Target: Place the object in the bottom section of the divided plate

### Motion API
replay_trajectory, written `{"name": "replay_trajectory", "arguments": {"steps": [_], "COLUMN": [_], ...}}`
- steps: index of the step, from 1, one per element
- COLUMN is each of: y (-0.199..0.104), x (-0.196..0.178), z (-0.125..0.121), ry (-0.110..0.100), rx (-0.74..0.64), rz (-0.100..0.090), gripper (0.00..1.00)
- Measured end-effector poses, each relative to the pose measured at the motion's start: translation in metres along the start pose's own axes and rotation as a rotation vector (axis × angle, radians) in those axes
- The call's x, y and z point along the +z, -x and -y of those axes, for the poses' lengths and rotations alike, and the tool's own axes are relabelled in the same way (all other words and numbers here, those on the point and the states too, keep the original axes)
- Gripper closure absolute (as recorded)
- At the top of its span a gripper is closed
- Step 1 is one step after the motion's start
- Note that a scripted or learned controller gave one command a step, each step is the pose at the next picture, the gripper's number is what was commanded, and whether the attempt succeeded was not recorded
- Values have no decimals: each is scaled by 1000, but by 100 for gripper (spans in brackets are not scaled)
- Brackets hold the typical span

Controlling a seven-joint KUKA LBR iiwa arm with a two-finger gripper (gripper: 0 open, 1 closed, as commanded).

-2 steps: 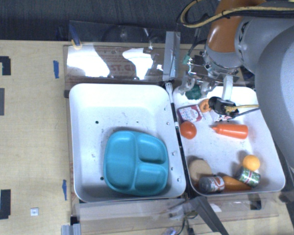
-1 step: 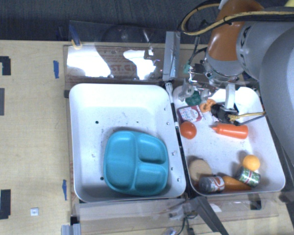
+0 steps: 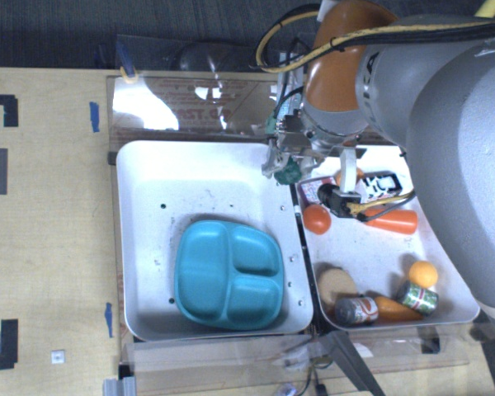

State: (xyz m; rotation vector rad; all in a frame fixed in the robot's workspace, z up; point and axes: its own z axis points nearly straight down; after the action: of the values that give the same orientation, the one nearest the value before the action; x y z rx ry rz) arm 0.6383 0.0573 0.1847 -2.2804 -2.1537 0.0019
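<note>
The blue divided plate (image 3: 228,275) lies in my left bin (image 3: 140,221), its sections bare. My pincer (image 3: 287,168) hangs at that bin's upper right corner, pinching a small, blurry green object (image 3: 290,172). My bulky grey arm (image 3: 421,97) covers much of the right bin (image 3: 445,295).

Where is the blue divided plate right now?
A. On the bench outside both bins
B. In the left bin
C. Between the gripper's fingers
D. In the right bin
B: the plate lies flat on the floor of the left bin, well below the gripper, which hangs at the top of the rim between the bins.
</note>
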Motion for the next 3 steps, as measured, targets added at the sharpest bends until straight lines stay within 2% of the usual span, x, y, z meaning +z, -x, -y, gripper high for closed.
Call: {"name": "replay_trajectory", "arguments": {"steps": [1, 2, 3], "y": [-65, -116, -170], "x": [44, -59, -73], "z": [-23, -5, -7], "ry": [2, 7, 6], "rx": [107, 733, 871], "rz": [2, -2, -3], "gripper": [100, 100, 100]}}
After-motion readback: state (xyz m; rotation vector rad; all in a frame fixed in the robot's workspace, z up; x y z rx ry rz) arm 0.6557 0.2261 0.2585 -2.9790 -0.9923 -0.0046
